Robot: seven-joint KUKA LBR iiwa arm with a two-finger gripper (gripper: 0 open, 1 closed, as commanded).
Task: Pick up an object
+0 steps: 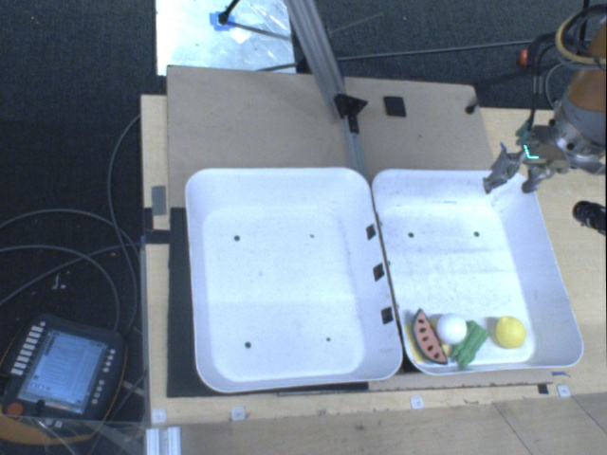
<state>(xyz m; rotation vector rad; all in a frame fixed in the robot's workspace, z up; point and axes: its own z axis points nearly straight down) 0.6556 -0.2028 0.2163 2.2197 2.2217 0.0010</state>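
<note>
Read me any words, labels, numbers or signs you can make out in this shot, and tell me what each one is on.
No text can be read.
Handheld control pad: lit screen, contents too blurred to read.
Small black tags on the bin divider: no lettering visible.

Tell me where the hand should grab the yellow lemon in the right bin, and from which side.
Grip the lemon across its round middle, coming straight down from above. It sits alone near the bin's front right corner, with the green vegetable on its left and the sloped wall close behind, so a side approach looks cramped. The hand is open, up at the far rim.
</note>
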